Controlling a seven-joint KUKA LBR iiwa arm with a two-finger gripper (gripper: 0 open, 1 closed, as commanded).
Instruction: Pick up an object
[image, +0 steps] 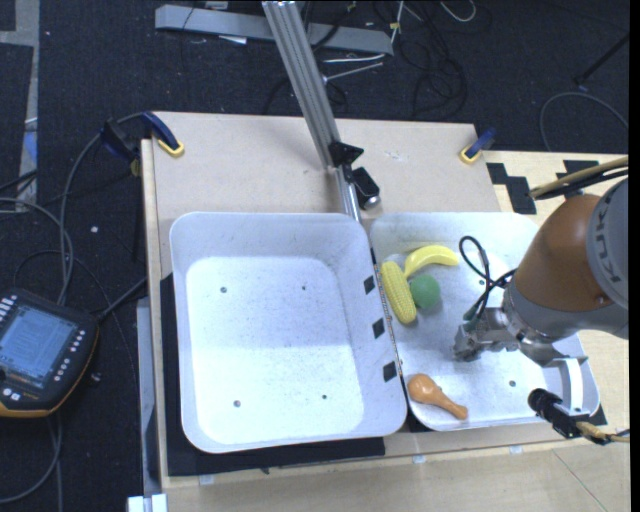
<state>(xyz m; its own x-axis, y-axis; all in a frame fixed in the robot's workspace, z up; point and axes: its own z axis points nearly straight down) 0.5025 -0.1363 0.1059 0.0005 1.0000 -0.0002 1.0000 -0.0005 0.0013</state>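
The right bin (500, 400) holds a yellow corn cob (398, 291) along its left wall, a green ball (427, 291) touching the cob, a yellow banana (431, 259) behind the ball, and an orange pear-shaped toy (436, 394) near the front edge. My gripper (468, 345) hangs low over the bare floor in the middle of this bin, right of the ball and behind the orange toy, apart from all of them. Nothing shows between it and the floor.
The left bin (270, 330) lies beside the right one, sharing a raised wall. A slanted metal pole (310, 90) rises from the back of the bench. A black cable (478, 262) loops over the right bin's back. A teach pendant (35, 350) rests at far left.
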